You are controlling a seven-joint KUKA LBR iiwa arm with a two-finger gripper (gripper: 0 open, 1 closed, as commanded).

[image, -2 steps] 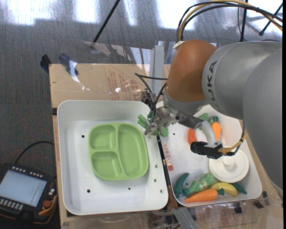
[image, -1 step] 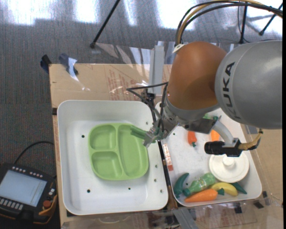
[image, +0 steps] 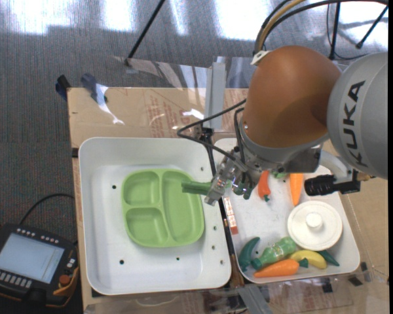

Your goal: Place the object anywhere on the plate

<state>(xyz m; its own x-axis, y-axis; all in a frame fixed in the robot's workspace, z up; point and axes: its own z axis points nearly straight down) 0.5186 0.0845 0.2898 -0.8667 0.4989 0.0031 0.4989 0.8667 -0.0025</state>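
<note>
Landmark for all positions: the green plate (image: pixel 162 207), a three-compartment dish lying flat in the left white bin (image: pixel 98 241).

Nearest the camera, at the lower left outside the bins, a teach pendant (image: pixel 27 260) with a lit screen rests on the floor, well apart from the plate.

To the right of the plate, the near end of the right white bin (image: pixel 354 257) holds a cluster of toy food: a dark green vegetable (image: pixel 249 251), a light green bottle-shaped item (image: pixel 278 249), an orange carrot (image: pixel 277 269) and a yellow banana-like piece (image: pixel 309 258). Just beyond these sits a round white lidded dish (image: pixel 314 225).

Between the plate and that cluster, a thin red-and-white stick (image: pixel 230 216) lies along the left wall of the right bin.

At the plate's far right edge, the gripper (image: pixel 217 190) is clenched on a green object (image: pixel 195 188). The object is an elongated piece, held roughly level, extending from the fingertips leftward over the plate's upper right compartment. Contact between object and plate cannot be determined.

Farther right of the plate, a red-orange pepper (image: pixel 264 184) and a second orange carrot (image: pixel 296 187) lie in the far part of the right bin, partly under the arm (image: pixel 295 103).
</note>
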